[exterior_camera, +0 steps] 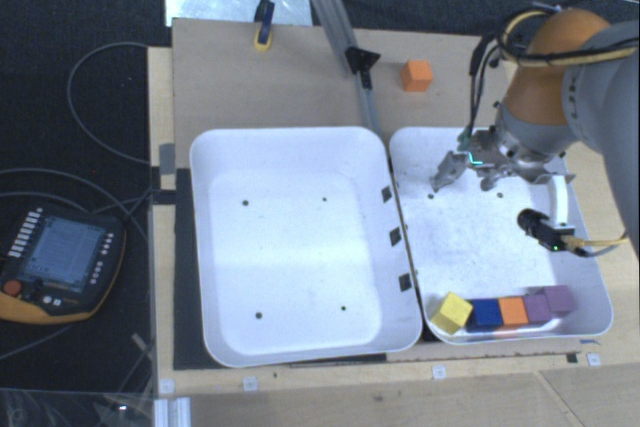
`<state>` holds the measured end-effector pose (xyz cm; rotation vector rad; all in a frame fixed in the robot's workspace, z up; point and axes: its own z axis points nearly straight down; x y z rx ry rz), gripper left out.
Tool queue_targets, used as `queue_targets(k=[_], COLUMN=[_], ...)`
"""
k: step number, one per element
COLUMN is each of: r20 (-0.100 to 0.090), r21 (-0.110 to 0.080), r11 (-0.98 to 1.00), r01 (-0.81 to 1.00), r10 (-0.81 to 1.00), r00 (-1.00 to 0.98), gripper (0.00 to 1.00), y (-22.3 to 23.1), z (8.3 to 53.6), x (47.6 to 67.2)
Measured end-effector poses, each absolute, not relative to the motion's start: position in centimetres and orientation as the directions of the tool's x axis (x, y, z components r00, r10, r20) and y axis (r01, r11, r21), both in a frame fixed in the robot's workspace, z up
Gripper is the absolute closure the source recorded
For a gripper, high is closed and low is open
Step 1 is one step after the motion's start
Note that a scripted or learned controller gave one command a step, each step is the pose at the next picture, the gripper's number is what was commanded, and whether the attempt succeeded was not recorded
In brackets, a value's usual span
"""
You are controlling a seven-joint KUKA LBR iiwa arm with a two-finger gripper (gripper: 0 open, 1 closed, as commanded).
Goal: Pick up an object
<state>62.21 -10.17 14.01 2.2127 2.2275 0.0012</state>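
Note:
Along the near edge of the right bin (pixel 430 245) lies a row of small blocks: a yellow block (pixel 452 312), a blue block (pixel 487 314), an orange block (pixel 513 311) and two purple blocks (pixel 550 302). My gripper (pixel 467 175) hangs over the far part of that bin, well away from the row. It is open, with nothing between its fingers (pixel 444 175). An orange cube (pixel 417 75) rests on the bench beyond the bin.
The left bin (pixel 215 215) sits beside the right one. A slanted metal pole (pixel 330 5) crosses the bench's far side, with a blue and yellow clamp (pixel 263 23) near it. A teach pendant (pixel 55 260) lies off the bench to the left.

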Motion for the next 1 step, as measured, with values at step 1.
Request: queue_targets(k=[1], r20=[-0.002], r21=[0.001], r11=[-0.005], r01=[1.0], r10=[1.0], r00=[0.005], gripper=[0.0], y=[-14.48], z=[20.75], x=[53.34])
